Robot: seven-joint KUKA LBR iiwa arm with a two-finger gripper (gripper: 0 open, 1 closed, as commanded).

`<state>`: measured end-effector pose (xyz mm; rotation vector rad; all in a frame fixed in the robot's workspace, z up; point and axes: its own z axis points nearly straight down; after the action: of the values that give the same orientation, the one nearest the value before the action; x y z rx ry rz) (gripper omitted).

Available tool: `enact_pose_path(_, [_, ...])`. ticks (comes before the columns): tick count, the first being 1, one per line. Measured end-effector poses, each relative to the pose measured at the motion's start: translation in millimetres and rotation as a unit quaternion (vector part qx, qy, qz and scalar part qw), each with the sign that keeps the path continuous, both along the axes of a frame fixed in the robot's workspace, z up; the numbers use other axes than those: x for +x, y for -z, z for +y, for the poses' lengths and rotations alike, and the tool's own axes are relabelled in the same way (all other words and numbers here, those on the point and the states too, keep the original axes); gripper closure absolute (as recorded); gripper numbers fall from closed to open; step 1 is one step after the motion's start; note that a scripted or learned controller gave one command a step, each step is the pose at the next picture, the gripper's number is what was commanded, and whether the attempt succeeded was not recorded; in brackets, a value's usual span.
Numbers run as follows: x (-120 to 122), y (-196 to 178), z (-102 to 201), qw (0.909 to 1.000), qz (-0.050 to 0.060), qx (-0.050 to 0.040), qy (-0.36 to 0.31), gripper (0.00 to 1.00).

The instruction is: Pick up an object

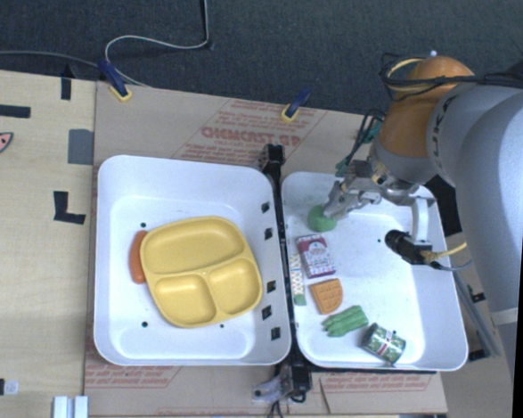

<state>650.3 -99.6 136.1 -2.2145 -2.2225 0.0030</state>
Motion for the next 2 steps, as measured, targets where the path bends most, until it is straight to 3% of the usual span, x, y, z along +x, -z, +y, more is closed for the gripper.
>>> enact_pose_path(1, [-0.1, 0.2, 0.0, 1.0, 0.0, 0.0, 0.0, 0.0])
enact_pose_path(2, [-0.1, -9.0, 0.7, 1.0, 0.001, 0.0007, 0.0, 1.0])
